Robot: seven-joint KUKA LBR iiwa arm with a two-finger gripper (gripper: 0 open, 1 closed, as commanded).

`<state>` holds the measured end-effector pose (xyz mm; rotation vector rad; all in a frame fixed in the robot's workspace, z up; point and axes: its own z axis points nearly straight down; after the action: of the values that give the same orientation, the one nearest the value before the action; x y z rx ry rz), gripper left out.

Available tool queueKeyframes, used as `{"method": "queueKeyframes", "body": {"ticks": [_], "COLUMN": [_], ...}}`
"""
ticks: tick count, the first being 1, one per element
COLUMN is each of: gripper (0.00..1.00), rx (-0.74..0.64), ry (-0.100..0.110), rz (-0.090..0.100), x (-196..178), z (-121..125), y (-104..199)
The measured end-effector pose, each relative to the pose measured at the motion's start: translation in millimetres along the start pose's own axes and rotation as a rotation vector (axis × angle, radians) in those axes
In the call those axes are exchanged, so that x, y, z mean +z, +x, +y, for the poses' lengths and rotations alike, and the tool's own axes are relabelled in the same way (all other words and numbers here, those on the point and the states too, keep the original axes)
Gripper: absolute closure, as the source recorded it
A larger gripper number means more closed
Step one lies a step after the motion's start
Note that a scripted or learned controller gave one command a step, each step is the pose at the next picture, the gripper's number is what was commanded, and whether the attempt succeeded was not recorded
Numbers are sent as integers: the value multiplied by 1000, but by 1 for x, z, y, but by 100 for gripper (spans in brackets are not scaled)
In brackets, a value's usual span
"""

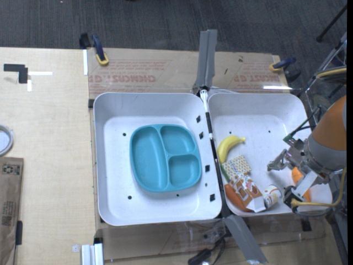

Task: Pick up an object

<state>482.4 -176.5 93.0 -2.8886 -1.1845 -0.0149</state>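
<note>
Carrying it all: desk (44, 93), pale wood, with brown cardboard under two white bins set side by side.
Left bin: left bin (105, 164) holds one blue divided plate (165, 157), lying flat near its middle.
Right bin: right bin (259, 106) holds the loose items, all crowded toward its near half.
Arm: arm (333, 134), grey with an orange band, reaches in over the right bin's right wall.
Claw: claw (287, 167) hangs low at the bin's right side; spread or pressed together, cannot tell.
Snack packets: snack packets (242, 181), patterned, lie overlapping just below the banana.
Banana: banana (228, 146), yellow, lies beside the divider, well apart from the claw.
Small can: small can (271, 196) lies on its side near the front wall.
Orange item: orange item (298, 175), partly hidden beside the claw.
</note>
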Motion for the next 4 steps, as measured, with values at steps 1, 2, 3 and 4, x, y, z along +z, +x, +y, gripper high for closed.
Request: {"method": "queueKeyframes", "body": {"ticks": [1, 2, 3, 4], "gripper": [100, 0, 0, 0], "rx": [-1, -13, 93, 340], "ry": [-5, -3, -11, 33], "rz": [-10, 1, 1, 2], "x": [-8, -10, -2, 5], "z": [1, -1, -2, 40], "y": [-4, 4, 4, 14]}}
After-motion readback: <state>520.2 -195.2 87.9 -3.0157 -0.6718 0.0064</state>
